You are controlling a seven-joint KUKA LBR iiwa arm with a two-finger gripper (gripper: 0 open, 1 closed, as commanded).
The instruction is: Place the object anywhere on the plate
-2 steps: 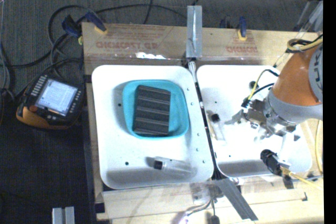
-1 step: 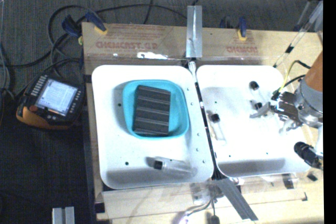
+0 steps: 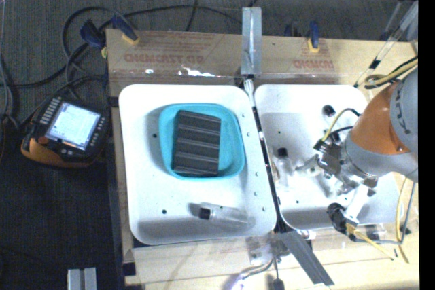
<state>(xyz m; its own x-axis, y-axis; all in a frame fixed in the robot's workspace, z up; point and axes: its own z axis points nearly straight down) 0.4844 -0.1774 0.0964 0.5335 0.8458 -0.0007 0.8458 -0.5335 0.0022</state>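
Note:
A blue plate [image 3: 233, 146] lies in the left bin [image 3: 136, 166], and a dark ribbed rectangular block [image 3: 197, 142] rests flat on its middle. A small clear item with a black end [image 3: 206, 212] lies on the bin floor in front of the plate. My gripper [image 3: 325, 161] is over the right bin [image 3: 299, 214], well to the right of the plate and apart from the block. The grey wrist and the orange band [image 3: 380, 125] cover most of it.
The right bin holds a small black piece [image 3: 328, 109] near its back and a few tiny bits [image 3: 281, 153] by its left wall. Cables hang off the wrist at the front right. A raised divider [image 3: 262, 146] separates the two bins.

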